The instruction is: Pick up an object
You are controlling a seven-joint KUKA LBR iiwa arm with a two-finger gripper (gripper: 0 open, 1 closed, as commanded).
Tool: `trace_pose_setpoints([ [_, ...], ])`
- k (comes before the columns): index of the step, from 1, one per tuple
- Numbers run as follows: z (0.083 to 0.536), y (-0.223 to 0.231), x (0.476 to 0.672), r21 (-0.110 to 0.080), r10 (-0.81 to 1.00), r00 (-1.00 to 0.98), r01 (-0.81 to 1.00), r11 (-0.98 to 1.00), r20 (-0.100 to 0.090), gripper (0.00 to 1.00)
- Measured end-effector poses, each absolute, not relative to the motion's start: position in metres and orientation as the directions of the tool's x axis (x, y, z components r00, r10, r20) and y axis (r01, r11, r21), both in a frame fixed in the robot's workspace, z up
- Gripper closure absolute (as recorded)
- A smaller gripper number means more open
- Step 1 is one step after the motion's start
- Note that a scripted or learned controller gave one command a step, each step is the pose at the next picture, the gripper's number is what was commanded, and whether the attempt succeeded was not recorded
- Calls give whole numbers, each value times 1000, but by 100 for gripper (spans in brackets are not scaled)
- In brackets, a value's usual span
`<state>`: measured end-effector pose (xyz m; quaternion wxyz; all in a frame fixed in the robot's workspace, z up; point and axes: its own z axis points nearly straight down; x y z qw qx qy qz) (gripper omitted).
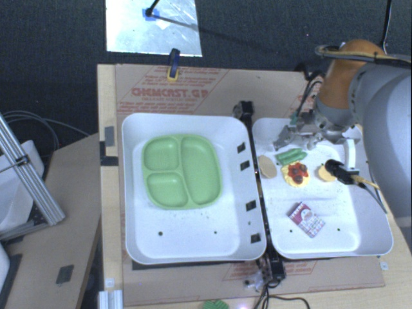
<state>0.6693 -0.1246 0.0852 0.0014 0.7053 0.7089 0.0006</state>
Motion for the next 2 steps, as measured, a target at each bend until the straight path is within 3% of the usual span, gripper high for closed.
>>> trace_pose_setpoints([
  [1, 84, -120, 616, -3, 1000, 0, 1000, 0, 0, 0],
  [2, 84, -126, 586, -1, 1000, 0, 1000, 0, -1, 0],
])
